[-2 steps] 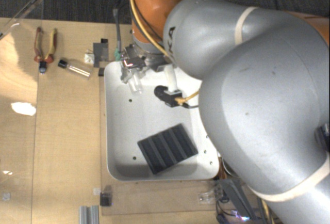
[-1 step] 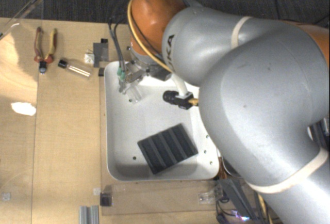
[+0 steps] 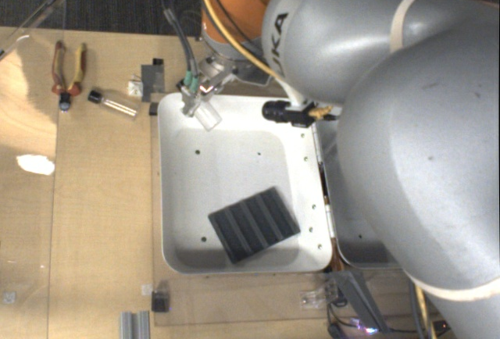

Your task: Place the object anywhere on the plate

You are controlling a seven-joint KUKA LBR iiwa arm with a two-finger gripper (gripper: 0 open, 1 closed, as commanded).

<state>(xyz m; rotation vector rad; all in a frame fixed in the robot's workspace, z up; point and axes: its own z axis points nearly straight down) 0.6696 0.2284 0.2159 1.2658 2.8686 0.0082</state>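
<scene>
A dark ribbed rectangular plate (image 3: 254, 224) lies tilted on the floor of the left white bin (image 3: 173, 197), toward its front right. My gripper (image 3: 200, 106) hangs over the bin's back left corner, well behind and to the left of the plate. The big grey arm with its orange band comes in from the right and hides the wrist from above. I can make out no object between the gripper and the bin floor; the tip is small and pale against the white bin.
The arm covers most of the right bin (image 3: 353, 251). On the wooden bench left of the bins lie red-handled pliers (image 3: 69, 68), a small clear tube (image 3: 114, 102), a black block (image 3: 154, 76) and a white scrap (image 3: 35, 165).
</scene>
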